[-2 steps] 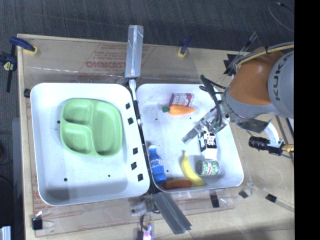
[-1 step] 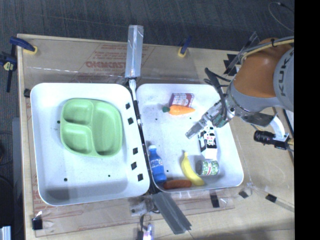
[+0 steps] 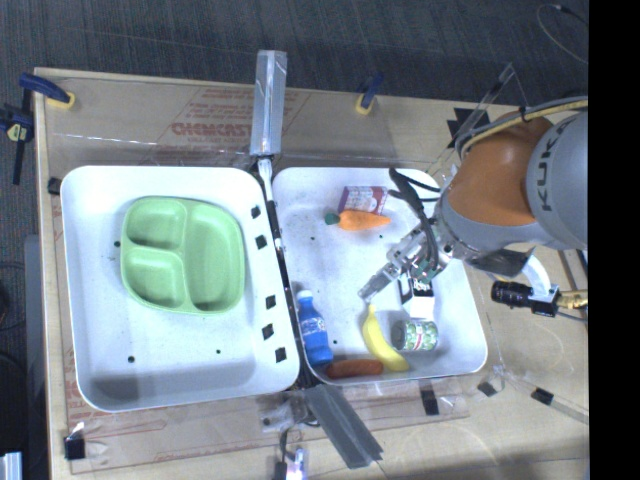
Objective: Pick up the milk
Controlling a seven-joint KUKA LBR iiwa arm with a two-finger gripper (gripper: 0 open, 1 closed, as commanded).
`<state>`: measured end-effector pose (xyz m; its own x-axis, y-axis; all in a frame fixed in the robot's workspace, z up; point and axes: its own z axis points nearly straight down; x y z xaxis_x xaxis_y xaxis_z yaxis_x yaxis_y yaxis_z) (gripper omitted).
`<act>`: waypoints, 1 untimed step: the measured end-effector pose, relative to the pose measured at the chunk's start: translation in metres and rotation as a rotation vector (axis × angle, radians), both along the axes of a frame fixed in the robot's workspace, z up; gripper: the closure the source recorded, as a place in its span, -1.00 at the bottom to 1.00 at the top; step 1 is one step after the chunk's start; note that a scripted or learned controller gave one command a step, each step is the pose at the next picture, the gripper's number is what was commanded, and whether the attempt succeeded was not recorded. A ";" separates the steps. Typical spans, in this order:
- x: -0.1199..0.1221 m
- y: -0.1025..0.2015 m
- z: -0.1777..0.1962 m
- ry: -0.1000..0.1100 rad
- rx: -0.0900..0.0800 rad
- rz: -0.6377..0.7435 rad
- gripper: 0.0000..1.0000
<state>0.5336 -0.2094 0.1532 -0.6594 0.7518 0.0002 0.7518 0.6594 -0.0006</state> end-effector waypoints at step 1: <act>0.041 -0.001 0.065 -0.002 -0.001 0.026 -1.00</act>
